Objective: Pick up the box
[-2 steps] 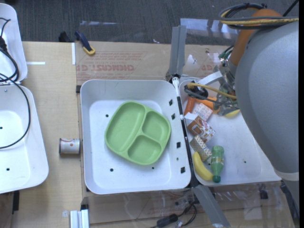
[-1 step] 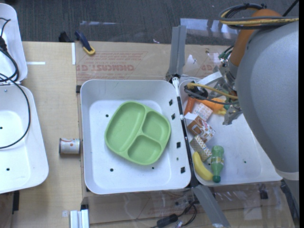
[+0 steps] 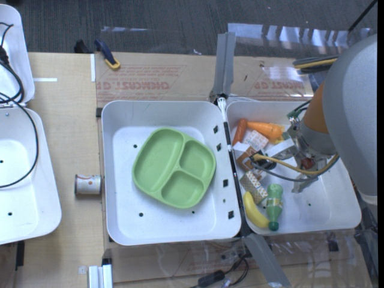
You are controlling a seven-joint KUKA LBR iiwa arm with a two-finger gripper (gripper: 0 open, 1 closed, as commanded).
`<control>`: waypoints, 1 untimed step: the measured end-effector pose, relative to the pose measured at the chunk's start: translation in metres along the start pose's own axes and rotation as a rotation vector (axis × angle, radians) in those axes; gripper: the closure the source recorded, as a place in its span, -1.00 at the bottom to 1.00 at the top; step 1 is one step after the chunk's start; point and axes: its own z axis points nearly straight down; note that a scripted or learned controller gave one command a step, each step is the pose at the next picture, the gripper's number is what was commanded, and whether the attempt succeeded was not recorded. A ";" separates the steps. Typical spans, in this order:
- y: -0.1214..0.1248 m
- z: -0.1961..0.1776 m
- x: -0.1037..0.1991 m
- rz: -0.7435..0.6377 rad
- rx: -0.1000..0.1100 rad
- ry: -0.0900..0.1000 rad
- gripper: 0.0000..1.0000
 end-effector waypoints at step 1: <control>-0.024 0.014 -0.062 0.095 0.001 0.001 -1.00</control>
